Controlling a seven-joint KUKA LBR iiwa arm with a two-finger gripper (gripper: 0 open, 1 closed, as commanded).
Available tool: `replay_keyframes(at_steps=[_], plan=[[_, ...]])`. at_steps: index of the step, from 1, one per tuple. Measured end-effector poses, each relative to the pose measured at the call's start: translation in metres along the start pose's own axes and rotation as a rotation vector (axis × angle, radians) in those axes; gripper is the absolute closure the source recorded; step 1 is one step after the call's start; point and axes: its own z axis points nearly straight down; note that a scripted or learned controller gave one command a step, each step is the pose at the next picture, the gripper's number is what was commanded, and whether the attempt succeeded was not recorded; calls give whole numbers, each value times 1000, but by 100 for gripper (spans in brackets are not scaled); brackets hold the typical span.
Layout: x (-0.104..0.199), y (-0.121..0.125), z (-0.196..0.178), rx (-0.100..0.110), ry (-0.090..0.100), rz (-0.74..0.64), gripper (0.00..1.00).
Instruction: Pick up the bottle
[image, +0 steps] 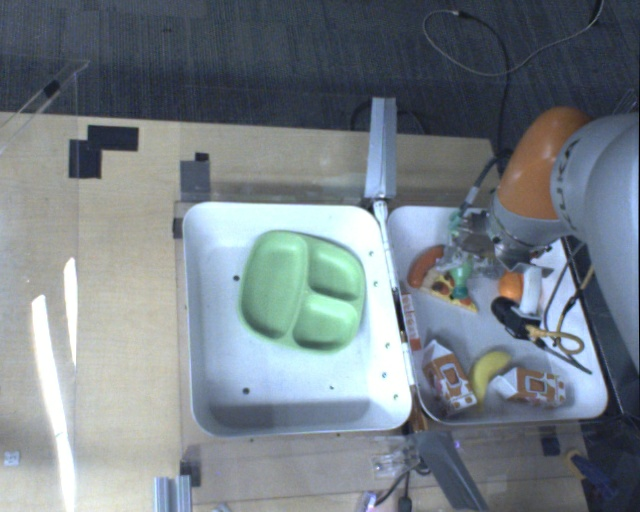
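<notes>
Hovering jaws (470, 250), bottle (462, 285) just beneath, right bin (592, 395)

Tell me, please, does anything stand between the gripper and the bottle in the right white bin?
Nothing visible does. The gripper hangs right over a small greenish clear thing, probably the bottle. A red rounded item and a flat colourful packet crowd close beside it.

Pale wooden bench (120, 330), 2 white bins (200, 330) side by side, black tape marks (98, 148)
</notes>
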Motion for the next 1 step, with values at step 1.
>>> replay_keyframes(at_steps=[1], plan=[[52, 39, -78, 23, -6, 11, 100]])
